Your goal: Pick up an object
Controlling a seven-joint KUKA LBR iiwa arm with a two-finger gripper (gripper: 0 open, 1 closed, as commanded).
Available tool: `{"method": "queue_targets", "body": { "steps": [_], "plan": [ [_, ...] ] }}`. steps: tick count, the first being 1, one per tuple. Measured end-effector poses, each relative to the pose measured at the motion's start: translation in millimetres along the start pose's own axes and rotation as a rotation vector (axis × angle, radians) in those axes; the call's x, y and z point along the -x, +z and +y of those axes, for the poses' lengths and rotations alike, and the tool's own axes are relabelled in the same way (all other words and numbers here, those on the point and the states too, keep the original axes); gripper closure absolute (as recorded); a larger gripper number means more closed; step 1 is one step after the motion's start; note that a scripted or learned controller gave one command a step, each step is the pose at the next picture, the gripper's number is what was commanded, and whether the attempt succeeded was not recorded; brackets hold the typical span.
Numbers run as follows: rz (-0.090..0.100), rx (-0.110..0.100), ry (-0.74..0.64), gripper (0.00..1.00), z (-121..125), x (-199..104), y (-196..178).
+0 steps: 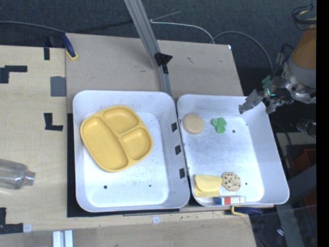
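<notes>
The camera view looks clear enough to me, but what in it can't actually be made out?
- Gripper, camera view: too small and blurred to read its fingers.
- Arm: cut off by the right edge.
- Green object: too small to identify.
- Clear bottle: cut off by the left edge.
- Strip below the cookie: markings too small.

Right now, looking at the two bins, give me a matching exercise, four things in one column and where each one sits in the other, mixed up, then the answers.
Things:
1. yellow divided plate
2. green toy
3. chocolate chip cookie
4. clear plastic bottle

Places:
A. near edge of the right bin, beside a yellow piece
B. on the bench, left of both bins
C. in the left bin
D. far part of the right bin, beside a round tan piece

Pairs: 1-C, 2-D, 3-A, 4-B
</notes>
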State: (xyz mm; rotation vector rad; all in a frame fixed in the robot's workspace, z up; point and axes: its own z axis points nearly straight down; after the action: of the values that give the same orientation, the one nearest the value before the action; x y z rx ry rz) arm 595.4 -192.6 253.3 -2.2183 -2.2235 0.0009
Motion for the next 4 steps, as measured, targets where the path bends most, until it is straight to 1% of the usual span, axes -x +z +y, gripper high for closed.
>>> {"method": "queue_targets", "body": {
  "steps": [1, 2, 3, 4],
  "plan": [
    [0.002, -0.008, -0.003, 0.0, 25, -72, 125],
    [-0.001, 0.008, 0.0, 0.0, 18, -83, -37],
    [0.002, -0.005, -0.006, 0.0, 6, -184, 25],
    [0.001, -0.005, -0.004, 0.0, -12, -243, 64]
  ]
}}
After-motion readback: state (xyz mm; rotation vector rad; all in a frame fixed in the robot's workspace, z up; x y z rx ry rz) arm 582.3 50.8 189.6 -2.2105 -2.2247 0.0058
